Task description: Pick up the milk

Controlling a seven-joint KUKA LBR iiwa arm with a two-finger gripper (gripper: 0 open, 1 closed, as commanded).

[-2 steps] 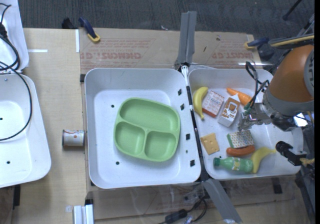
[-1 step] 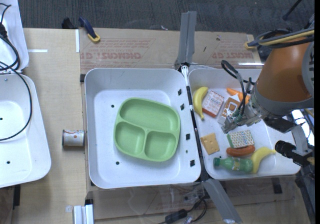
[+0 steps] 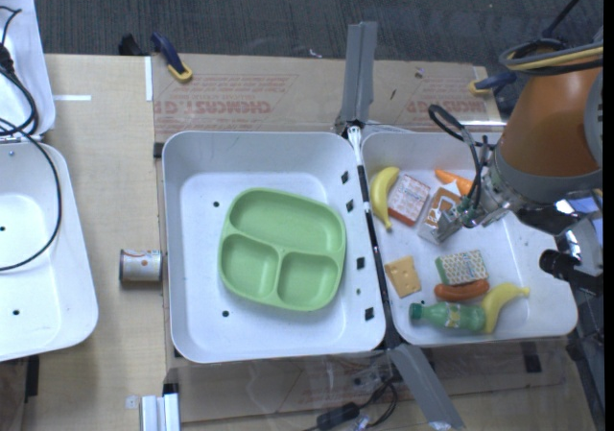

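Observation:
A small orange and white carton [image 3: 442,205], which looks like the milk, lies in the middle of the right bin [image 3: 552,323]. My gripper [image 3: 449,226] hangs low over the carton's near right corner and hides part of it. The view does not show whether the carton is held. The grey arm with its orange band [image 3: 547,122] reaches in from the right above the bin.
The right bin also holds a banana [image 3: 383,193], a red and white packet [image 3: 411,199], a carrot [image 3: 453,179], a cheese wedge [image 3: 404,275], a sandwich [image 3: 461,267], a green bottle [image 3: 447,316] and a second banana [image 3: 504,301]. A green divided plate [image 3: 282,249] sits in the left bin [image 3: 182,227].

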